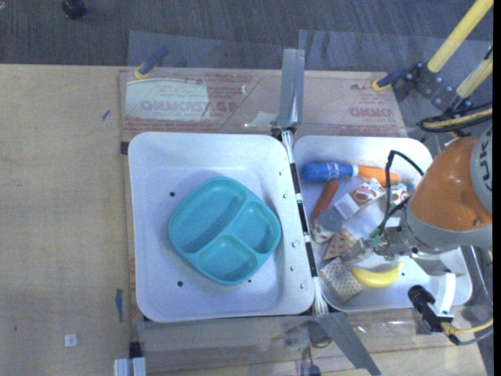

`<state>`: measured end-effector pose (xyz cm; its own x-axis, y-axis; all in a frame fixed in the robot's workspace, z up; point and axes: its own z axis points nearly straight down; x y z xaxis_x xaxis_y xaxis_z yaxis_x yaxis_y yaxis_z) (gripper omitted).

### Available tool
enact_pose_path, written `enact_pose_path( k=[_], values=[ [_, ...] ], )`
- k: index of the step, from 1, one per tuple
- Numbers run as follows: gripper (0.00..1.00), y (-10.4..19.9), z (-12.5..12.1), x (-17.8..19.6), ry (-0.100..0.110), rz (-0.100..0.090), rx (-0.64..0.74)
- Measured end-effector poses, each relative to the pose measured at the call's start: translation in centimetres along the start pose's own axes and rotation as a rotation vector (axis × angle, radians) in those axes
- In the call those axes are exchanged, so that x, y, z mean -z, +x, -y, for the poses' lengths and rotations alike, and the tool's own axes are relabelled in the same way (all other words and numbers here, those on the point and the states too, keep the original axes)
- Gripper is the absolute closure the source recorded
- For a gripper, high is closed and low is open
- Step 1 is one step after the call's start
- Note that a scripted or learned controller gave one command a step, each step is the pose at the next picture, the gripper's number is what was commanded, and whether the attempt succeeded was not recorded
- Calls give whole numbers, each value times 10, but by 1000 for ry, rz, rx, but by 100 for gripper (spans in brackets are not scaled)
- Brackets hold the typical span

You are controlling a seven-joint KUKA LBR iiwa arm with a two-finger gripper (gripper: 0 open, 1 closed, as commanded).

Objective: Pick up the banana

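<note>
One target: banana (377, 275), yellow, lying flat near front edge of right bin (462, 287), curve ends up.
Neighbours: patterned packet (340, 280) touching its left end; triangular wedge (341, 245) just behind-left; clutter of red sausage-like item (325, 198), blue bottle (329, 171), wrapped snack (366, 194) further back.
My tool (389, 240): hangs just above banana's back side; cannot tell how far open, nothing seen gripped.
Step, my guess: final approach, not yet grasped.
Do it well: centre over banana's middle, close across the short width, keep off the packet, lift straight.
Risk: banana rolls or slides out; packet gets nipped.
Left bin (149, 210): teal divided tray (225, 230), not involved.
</note>
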<state>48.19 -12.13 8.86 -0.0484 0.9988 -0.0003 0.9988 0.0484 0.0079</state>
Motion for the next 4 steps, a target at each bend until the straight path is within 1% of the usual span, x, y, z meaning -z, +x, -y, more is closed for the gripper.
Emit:
enact_pose_path(
  k=[1, 2, 3, 4],
  values=[
    [0, -36, 1, 0, -2, 3, 214],
    [100, -37, 0, 11, -7, 5, 213],
    [0, -37, 0, 11, -6, 4, 213],
    [0, -13, 1, 0, 1, 3, 290]
  ],
)
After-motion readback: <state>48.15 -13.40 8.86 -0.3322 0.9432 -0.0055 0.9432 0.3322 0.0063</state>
